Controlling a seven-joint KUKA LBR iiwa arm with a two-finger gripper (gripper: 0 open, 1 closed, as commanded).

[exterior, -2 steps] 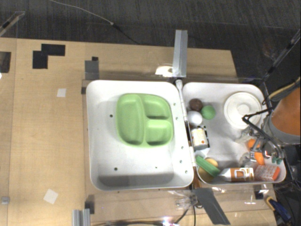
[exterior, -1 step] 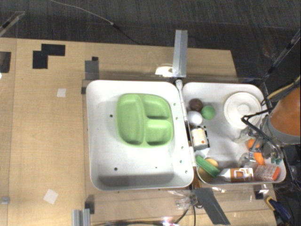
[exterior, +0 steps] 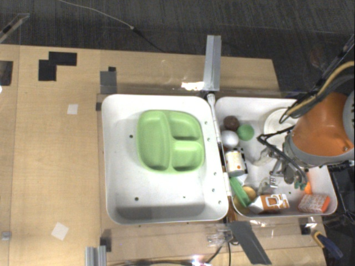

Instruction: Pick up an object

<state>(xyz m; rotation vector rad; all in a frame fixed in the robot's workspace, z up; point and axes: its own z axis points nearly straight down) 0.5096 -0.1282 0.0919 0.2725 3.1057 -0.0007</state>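
Observation:
The right bin [exterior: 252, 108] holds the loose objects. A brown ball [exterior: 230, 123], a green ball [exterior: 246, 132] and a whitish ball [exterior: 229, 139] sit near its back left. A small white and yellow carton [exterior: 234, 161] lies along the left wall, and a green piece [exterior: 239, 190] lies below it. An orange box [exterior: 274, 202] and a red packet [exterior: 313, 203] rest by the front wall. My gripper [exterior: 283, 176] hangs under the orange wrist band [exterior: 324, 129], low over the bin's middle, just above the orange box. Nothing shows in its grasp.
The left bin [exterior: 119, 165] carries a green divided plate [exterior: 169, 140]. A white round dish [exterior: 274, 122] sits at the right bin's back, partly under the arm. A metal post [exterior: 213, 62] stands behind the wall between the two bins. Cables trail along the arm.

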